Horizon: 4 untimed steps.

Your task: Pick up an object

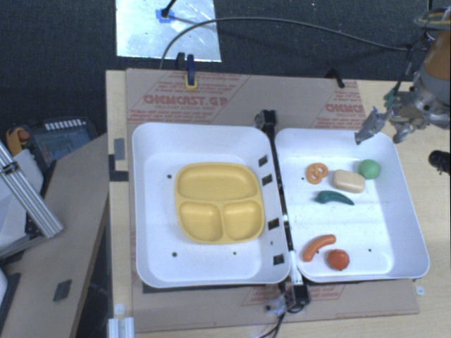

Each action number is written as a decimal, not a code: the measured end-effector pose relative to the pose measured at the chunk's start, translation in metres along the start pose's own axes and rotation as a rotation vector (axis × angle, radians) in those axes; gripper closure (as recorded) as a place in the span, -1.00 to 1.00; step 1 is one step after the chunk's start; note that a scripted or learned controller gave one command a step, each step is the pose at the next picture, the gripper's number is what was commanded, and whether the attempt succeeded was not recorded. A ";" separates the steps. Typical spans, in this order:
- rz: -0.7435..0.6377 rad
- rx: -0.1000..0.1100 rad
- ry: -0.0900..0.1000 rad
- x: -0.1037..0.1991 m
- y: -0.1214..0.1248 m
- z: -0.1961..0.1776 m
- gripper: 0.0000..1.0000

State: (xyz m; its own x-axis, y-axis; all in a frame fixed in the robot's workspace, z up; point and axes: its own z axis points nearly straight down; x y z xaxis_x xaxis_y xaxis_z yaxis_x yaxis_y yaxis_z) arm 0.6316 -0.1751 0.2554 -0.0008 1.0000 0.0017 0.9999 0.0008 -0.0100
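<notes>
My gripper (386,128) hangs over the far right corner of the right bin (402,252), its two fingers spread open with nothing between them. Below it in that bin lie a green ball (368,168), a beige bread-like piece (349,181), an orange pretzel (317,172), a dark teal pepper (334,198), an orange sausage (318,246) and a red tomato (338,259). The green ball is the nearest of these to the gripper, and no object touches it.
The left bin (151,259) holds a yellow sectioned tray (217,201). Black clips (268,120) line the seam between the bins. A cable arcs across the back of the bench. Grey equipment stands at the left edge.
</notes>
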 end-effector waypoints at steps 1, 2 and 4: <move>-0.003 -0.012 -0.002 0.001 0.002 -0.008 -1.00; -0.002 -0.011 -0.003 0.001 0.006 0.033 -1.00; -0.001 -0.010 -0.002 -0.001 0.001 0.142 -1.00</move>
State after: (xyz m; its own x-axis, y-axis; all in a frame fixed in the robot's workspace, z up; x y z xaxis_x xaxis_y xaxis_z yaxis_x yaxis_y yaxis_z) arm 0.6314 -0.1756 0.1131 -0.0013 1.0000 -0.0003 1.0000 0.0013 -0.0004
